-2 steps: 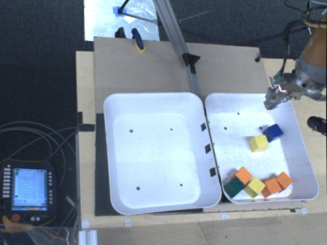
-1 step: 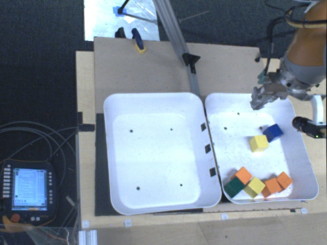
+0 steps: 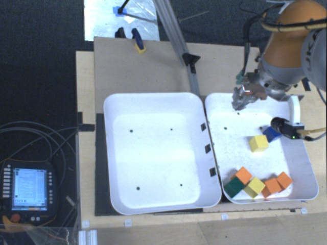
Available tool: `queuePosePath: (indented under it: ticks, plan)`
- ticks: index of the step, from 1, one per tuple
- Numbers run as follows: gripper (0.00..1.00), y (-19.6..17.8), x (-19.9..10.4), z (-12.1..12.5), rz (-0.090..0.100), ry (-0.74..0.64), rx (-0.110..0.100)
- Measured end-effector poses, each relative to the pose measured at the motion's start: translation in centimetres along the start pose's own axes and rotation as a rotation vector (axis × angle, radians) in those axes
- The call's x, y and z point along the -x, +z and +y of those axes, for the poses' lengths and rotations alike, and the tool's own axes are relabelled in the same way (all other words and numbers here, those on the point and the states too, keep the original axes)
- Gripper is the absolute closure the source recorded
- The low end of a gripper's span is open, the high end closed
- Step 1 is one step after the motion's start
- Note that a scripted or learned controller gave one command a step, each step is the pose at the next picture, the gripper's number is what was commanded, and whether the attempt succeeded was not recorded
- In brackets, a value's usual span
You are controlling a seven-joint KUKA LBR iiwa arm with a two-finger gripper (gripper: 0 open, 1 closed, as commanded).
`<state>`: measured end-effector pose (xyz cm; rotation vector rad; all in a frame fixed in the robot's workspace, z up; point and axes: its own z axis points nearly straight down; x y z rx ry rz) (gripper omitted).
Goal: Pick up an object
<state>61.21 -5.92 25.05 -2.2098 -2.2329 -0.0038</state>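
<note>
My gripper (image 3: 240, 102) hangs over the far left part of the right bin (image 3: 306, 162), low over its bare floor, with no block under it. A yellow cube (image 3: 258, 143) lies alone in the middle of that bin, and a blue block (image 3: 271, 133) sits just behind it to the right. Along the near wall there is a cluster: an orange block (image 3: 243, 175), a green block (image 3: 234, 187), a yellow block (image 3: 254, 187) and two more orange blocks (image 3: 272, 186) (image 3: 284, 179). I see nothing held by the gripper.
The left bin (image 3: 110, 137) stands beside the right one, their walls touching. A slanted grey pole (image 3: 173, 29) runs down to the bins' far junction. A black fitting (image 3: 284, 126) on a white bracket hangs over the blue block. A teach pendant (image 3: 28, 190) lies left of the bench.
</note>
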Motion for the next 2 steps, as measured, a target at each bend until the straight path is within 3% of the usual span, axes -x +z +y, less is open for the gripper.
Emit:
queuePosePath:
  ticks: [2]
  plan:
    - [1.00,0.3,-10.8,-2.7,0.001,-0.001,-0.001]
